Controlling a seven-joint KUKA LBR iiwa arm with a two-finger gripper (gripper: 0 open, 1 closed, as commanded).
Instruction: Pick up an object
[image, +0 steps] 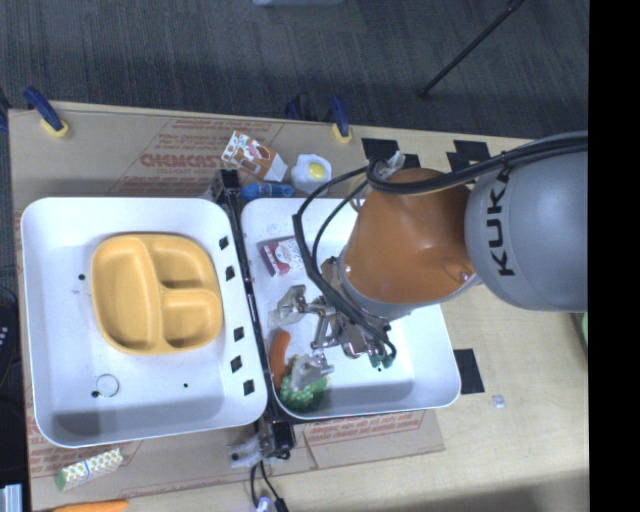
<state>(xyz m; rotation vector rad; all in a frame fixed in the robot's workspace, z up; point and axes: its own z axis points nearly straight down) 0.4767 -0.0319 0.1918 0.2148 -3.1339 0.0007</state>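
Observation:
My gripper (322, 335) hangs low over the front left of the right bin (430, 375), under the orange wrist band. Just left of it lies an orange carrot-shaped piece (279, 351). A green leafy toy (303, 385) sits below the fingers, close to the bin's front wall. A small red and white packet (280, 256) lies farther back in the same bin. Nothing shows clearly between the fingers, and their gap is hard to read among the metal parts.
The left bin (60, 300) holds a yellow divided tray (157, 291) and a small clear ring (107, 385). Behind the bins lie a printed carton (247, 154), a blue item (266, 189) and a yellow and white piece (313, 170). Blue clamps (46, 110) grip the back edge.

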